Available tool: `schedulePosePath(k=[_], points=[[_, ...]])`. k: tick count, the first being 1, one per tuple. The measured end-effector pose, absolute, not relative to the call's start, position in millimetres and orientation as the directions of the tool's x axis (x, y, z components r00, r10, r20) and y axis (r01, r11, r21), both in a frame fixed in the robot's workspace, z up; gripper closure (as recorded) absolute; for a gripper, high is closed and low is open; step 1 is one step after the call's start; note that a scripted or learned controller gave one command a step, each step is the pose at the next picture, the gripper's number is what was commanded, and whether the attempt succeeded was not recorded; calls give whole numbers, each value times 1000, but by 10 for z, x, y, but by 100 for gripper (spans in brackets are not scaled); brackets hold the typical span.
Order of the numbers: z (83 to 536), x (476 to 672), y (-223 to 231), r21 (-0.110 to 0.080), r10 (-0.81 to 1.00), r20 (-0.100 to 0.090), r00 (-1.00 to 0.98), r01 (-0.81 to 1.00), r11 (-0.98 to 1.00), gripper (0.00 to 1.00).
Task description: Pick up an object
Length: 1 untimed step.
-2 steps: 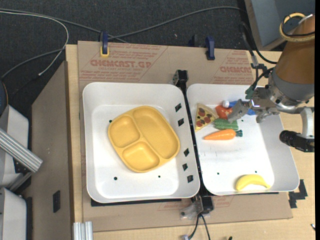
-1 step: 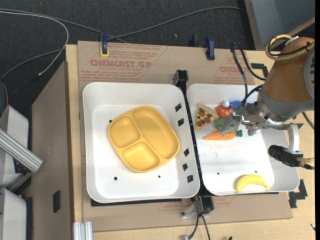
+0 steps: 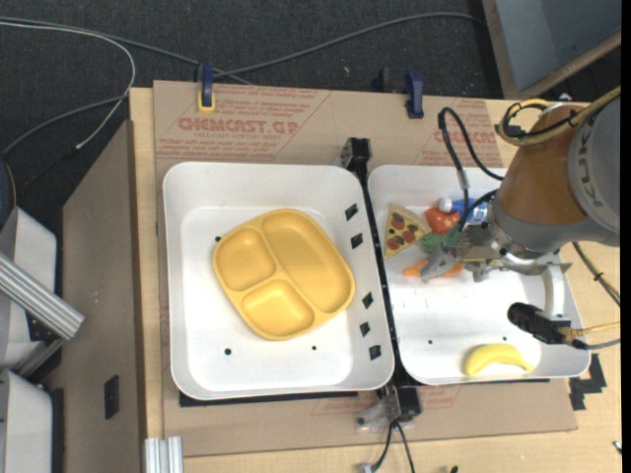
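1. Low in the right white bin [image 3: 434, 358], grey metal hand [image 3: 455, 260] on the grey arm with the orange band [image 3: 552, 190], down among the toys. Open or shut: cannot tell, too small and partly hidden.
2. Right at the hand, a heap of small plastic toy food: orange carrot-like piece [image 3: 441, 269], red round piece [image 3: 443, 220], and a flat pizza slice toy [image 3: 402, 230] just beside. Probably down here because these are the closest things to grab.
3. Nothing seen held, so no pick judged done yet.
4. Farther off, near the front edge of the same bin, a yellow plastic banana [image 3: 499, 361], well apart from the hand.
5. Over in the left white bin [image 3: 187, 274], a yellow plastic plate with three sections [image 3: 284, 272], alone.
6. Under both bins, the brown cardboard-topped counter [image 3: 266, 121].
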<state>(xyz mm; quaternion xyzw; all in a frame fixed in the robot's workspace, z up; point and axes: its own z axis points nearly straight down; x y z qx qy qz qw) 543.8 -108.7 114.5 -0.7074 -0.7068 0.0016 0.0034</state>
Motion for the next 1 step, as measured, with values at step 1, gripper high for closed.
schedulePosePath(k=[1], points=[[830, 5432, -1079, -6, 1000, 2, 0, 1000, 0, 0]])
